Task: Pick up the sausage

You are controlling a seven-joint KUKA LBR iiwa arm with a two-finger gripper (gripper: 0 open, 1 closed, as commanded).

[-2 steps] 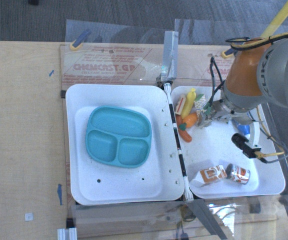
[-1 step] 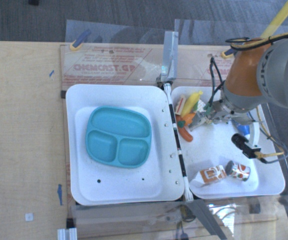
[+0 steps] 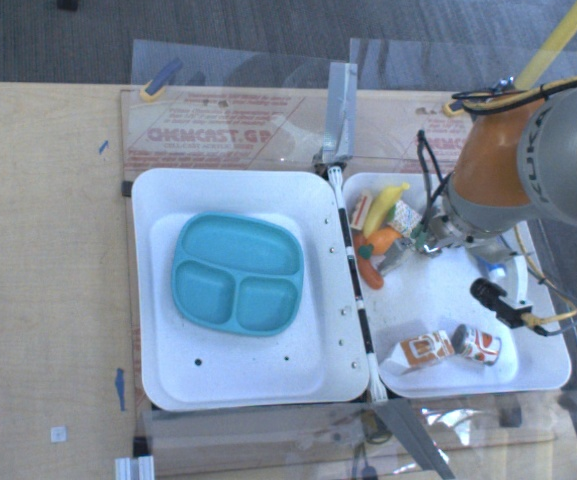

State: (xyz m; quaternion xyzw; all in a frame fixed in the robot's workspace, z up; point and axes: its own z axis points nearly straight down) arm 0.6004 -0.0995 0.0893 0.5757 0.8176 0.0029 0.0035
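Observation:
The sausage (image 3: 369,270) is a short red-orange piece lying at the left edge of the right bin (image 3: 438,298), close to the divider. The gripper (image 3: 396,255) is lowered into this bin just right of the sausage, its tip close to the sausage and to an orange toy carrot (image 3: 381,238). The view does not show anything held. The grey arm with its orange band (image 3: 493,163) comes in from the right and hides part of the bin's back.
A yellow banana (image 3: 395,195) and a small box (image 3: 360,209) lie at the right bin's back left. Two printed packets (image 3: 424,351) (image 3: 479,345) lie near its front. A blue object (image 3: 494,265) peeks out under the arm. The left bin (image 3: 158,298) holds a teal divided plate (image 3: 238,273).

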